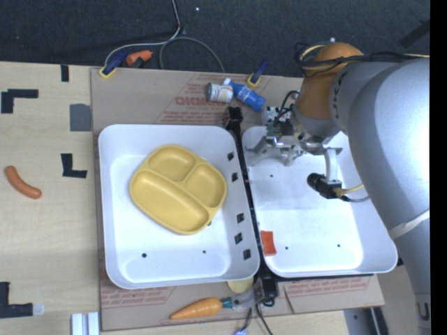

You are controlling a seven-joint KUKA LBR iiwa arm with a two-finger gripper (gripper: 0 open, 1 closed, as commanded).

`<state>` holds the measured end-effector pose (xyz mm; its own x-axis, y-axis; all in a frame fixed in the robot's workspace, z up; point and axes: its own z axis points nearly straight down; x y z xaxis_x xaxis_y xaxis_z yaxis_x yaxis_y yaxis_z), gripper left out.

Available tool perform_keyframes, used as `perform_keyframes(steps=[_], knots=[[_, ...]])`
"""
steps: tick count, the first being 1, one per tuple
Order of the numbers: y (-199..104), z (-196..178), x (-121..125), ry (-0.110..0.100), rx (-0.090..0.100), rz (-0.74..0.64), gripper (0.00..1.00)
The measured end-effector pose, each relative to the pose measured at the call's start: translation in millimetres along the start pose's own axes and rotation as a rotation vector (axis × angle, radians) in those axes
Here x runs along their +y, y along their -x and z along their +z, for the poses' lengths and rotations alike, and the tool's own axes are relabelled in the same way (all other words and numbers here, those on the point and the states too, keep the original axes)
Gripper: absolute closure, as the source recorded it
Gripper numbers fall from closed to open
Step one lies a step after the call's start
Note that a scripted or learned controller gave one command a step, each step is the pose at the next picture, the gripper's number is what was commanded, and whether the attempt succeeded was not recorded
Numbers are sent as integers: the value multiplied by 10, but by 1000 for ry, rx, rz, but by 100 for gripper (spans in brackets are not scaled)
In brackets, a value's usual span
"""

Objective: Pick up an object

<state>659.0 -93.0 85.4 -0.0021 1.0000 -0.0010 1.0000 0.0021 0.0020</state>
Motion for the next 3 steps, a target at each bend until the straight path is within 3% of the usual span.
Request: perform_keyframes(steps=[1,2,3], knots=[[50,-10,-206,0,-1,1,0],[99,2,108,0,1,-1,0],[97,-103,102,1,-1,-2,100]])
